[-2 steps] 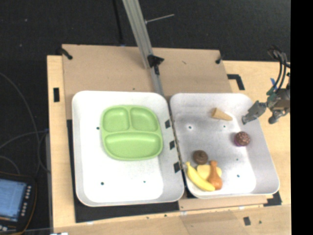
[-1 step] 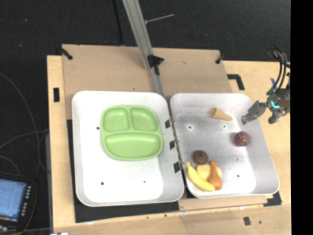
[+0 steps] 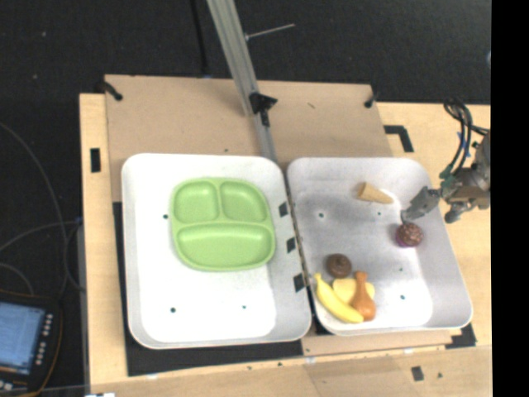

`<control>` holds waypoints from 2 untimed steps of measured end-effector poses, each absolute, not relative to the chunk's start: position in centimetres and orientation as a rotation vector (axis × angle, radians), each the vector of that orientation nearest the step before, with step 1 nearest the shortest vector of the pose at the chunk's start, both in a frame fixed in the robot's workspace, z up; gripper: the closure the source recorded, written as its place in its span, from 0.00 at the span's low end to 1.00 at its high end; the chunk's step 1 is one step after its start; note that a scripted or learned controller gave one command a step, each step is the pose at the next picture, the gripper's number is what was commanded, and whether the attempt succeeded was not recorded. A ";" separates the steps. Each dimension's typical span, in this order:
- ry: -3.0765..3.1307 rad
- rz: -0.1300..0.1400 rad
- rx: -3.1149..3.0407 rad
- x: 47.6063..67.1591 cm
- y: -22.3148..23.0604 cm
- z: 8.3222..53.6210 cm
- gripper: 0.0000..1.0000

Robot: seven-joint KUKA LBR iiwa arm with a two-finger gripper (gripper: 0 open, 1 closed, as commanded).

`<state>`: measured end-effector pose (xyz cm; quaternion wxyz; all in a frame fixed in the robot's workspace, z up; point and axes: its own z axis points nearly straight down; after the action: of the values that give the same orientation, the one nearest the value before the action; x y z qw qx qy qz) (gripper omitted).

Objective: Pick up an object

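Observation:
The right bin (image 3: 430,304) holds a dark red round piece (image 3: 408,235), a tan wedge (image 3: 374,193), a brown doughnut-like piece (image 3: 337,265), a yellow banana (image 3: 333,300) and an orange drumstick (image 3: 364,296). My gripper (image 3: 436,210) reaches in at the bin's right rim, just above and to the right of the dark red piece. Its two fingers are spread apart, one finger (image 3: 418,205) close over the red piece, and nothing sits between them.
The left bin (image 3: 149,304) carries a green divided plate (image 3: 223,224). A slanted metal pole (image 3: 240,64) rises behind the gap between the bins. Cables hang at the right by the wrist. The banana, drumstick and doughnut are clustered at the right bin's near edge.

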<state>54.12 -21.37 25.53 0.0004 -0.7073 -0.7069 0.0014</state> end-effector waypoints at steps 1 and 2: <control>-2.218 0.006 -2.220 53.7 -21.9 19.4 0.00; -2.219 0.004 -2.222 53.8 -22.2 15.1 0.00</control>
<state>53.83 -22.20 15.10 0.0007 -0.7075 -0.7067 0.0014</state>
